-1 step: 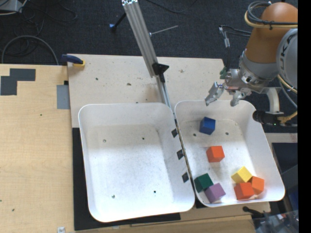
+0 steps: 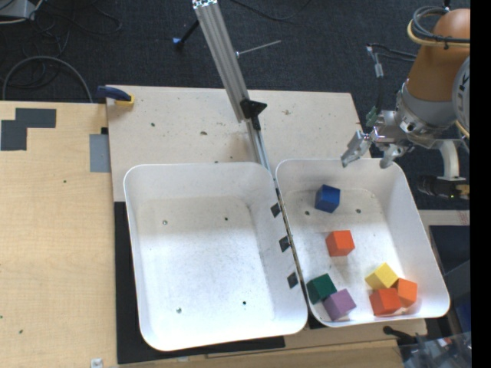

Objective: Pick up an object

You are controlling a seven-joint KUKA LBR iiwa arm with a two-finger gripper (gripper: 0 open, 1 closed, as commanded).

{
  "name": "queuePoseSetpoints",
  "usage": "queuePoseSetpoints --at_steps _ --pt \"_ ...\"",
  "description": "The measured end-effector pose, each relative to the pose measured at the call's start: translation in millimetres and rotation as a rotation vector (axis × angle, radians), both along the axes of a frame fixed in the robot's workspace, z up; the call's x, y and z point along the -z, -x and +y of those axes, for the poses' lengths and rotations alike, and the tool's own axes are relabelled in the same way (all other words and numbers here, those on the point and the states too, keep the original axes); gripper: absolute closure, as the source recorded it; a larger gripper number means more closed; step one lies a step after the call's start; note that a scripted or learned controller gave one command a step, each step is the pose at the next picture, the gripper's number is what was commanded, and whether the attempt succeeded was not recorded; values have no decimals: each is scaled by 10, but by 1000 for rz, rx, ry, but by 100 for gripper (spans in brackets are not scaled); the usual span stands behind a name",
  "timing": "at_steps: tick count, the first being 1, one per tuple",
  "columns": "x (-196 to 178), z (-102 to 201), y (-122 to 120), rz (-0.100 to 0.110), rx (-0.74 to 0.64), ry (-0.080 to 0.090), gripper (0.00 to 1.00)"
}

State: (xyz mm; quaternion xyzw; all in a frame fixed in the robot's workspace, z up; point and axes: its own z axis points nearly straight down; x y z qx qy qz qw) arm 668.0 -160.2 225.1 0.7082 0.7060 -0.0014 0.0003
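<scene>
Wooden bench (image 2: 184, 129) bears two white bins: the left bin (image 2: 153, 182), then the right bin (image 2: 418, 228) holding a green cube (image 2: 321, 287), blue cube (image 2: 327, 198), purple cube (image 2: 339, 303), orange cubes and a yellow cube (image 2: 381, 275). Above its far rim hangs the gripper (image 2: 370, 153), fingers spread, holding nothing.

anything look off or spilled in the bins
Nothing stands out. All the blocks sit inside the right bin: a blue block, an orange block, and a loose cluster at the near end. None has spilled out. The gripper, fingers apart, hangs over that bin's far rim.
</scene>
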Motion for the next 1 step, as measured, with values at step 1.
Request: queuePoseSetpoints --at_steps 1 --pt "-277 203 625 2 0 -4 0"
